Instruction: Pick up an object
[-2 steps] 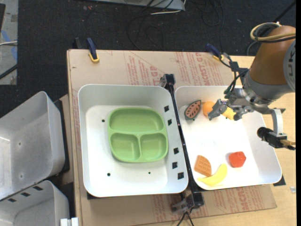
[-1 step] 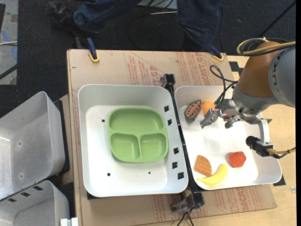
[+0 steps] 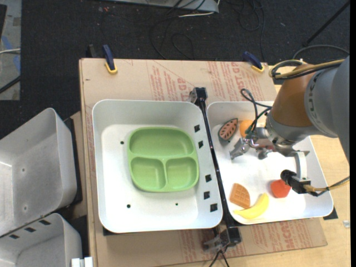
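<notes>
**Tool low in the right bin, grasp not confirmed**

Your tool (image 3: 245,147) is at the centre-right of the frame, low over the upper part of the right bin (image 3: 321,174). I cannot tell whether it is open or closed, and I see nothing held in it.

The nearest things are the brown oval piece (image 3: 227,129) and the orange ball (image 3: 245,127), just above and left of the tool, near the bin's upper edge. The two lie very close together, so I think the tool may push one away while closing on the other, or catch both badly. The ball may also roll. The bin wall and the black divider (image 3: 211,160) are near, so a collision there is possible.

The brown piece has its long axis on a diagonal, from lower left to upper right.

Further away, at the lower part of the bin, lie a red piece (image 3: 281,188), a waffle-like piece (image 3: 240,195) and a banana (image 3: 253,207). The banana's long axis also runs from lower left to upper right.

The left bin (image 3: 111,149) holds a green tray (image 3: 163,159).
</notes>
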`<state>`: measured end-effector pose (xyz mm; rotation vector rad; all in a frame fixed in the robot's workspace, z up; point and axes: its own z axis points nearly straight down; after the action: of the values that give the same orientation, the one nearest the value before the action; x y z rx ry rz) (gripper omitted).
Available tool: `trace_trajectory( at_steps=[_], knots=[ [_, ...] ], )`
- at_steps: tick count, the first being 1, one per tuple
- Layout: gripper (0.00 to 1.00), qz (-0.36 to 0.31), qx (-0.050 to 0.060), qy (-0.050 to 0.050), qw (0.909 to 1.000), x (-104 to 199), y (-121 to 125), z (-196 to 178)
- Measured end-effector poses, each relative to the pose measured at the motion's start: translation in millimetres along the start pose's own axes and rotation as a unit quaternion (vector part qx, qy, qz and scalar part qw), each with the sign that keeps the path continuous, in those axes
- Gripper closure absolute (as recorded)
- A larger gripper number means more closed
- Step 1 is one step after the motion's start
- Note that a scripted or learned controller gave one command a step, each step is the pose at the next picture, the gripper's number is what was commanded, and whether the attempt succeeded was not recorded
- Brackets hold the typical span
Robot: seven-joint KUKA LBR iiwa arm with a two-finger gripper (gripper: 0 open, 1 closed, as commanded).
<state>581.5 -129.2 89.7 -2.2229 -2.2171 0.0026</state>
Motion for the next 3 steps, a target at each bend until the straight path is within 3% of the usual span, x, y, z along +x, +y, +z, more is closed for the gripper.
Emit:
trace_trajectory(
  at_steps=[1, 3],
  knots=[
    [1.0, 0.001, -0.002, 0.0, 1.0, -0.1, 0.8, -12.4],
    [1.0, -0.003, -0.004, -0.001, 1.0, 10.1, 3.3, -125.6]
  ],
)
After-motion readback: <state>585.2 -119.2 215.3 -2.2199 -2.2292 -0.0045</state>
